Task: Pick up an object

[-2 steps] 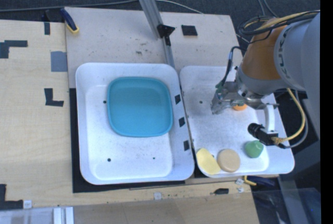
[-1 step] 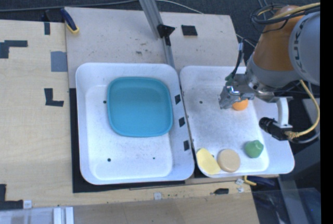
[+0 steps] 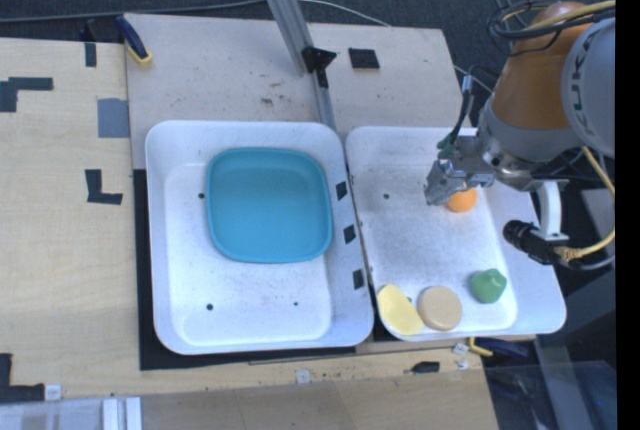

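Hand [image 3: 447, 186] low in right bin [image 3: 400, 218], touching orange ball [image 3: 463, 201]; can't tell grip state. I judge ball light, smooth, prob. rolls; grip across widest part.

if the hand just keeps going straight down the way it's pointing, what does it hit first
Most likely the orange object right under the hand in the right bin. Depth is hard to judge from this slanted view.

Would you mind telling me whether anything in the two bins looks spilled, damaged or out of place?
Nothing stands out. The blue plate lies flat in the left bin; the orange object sits in the right bin.
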Motion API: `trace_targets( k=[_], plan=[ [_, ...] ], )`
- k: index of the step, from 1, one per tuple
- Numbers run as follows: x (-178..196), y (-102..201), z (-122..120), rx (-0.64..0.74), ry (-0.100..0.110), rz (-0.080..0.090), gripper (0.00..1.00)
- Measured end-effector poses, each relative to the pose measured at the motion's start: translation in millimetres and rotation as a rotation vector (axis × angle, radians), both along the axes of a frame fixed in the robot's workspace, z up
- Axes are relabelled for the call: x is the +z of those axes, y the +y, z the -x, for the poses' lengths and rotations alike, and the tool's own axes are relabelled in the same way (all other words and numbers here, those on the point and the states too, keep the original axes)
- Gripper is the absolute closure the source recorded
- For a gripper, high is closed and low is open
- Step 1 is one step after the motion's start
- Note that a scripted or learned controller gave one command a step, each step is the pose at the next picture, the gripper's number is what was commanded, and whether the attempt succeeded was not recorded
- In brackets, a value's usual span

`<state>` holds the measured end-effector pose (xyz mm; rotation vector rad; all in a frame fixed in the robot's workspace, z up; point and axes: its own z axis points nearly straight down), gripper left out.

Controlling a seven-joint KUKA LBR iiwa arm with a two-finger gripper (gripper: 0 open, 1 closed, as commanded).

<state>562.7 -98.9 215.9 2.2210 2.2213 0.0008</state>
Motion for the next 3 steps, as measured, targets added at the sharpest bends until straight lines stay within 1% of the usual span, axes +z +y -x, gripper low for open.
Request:
trace_targets(
  k=[1, 2, 3],
  plan=[
    [-1.1, 56.4, -7.9, 0.005, 0.001, -0.001, 1.00],
    [-7.0, 114.6, -7.4, 0.005, 0.002, -0.001, 1.00],
    [-8.5, 174.7, -0.8, 0.005, 0.002, -0.001, 1.00]
  ],
)
